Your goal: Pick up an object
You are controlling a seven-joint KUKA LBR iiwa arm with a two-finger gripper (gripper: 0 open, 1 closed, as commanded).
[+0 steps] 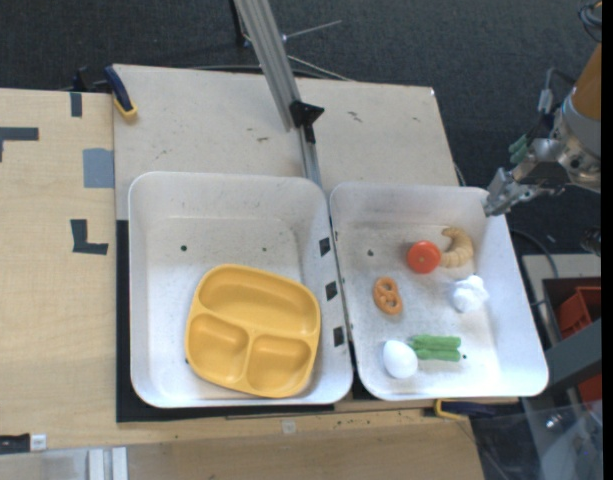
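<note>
Gripper is sitting at the upper right corner of the right bin, just over its rim, w/ the grey arm reaching in from the right edge. Nothing is showing btwn its tips; can't tell if it's open or closed, too small and dark at this angle.

Right bin is carrying six small items. Red tomato is lying in the upper middle, touching or just beside a tan croissant to its right, which is curving up toward the bin's top right. Croissant is the item nearest the gripper, but still apart from it. Below the tomato, an orange-brown pretzel is lying toward the bin's left-centre. A white crumpled-looking object is sitting near the right wall, below the croissant; can't tell what it is. Toward the front, a white egg is lying just left of a green bean pod, the two touching or nearly so.

Left bin is holding a yellow divided plate, 3 compartments, lying flat in the front-centre to right part, its right edge close to the wall shared w/ the right bin.

Both bins are sitting side by side on the bench, light wood w/ grey tape marks at left. A metal pole is slanting down from the top to the gap btwn the bins. A yellow-and-blue clamp is sitting at the board's upper left corner.
</note>
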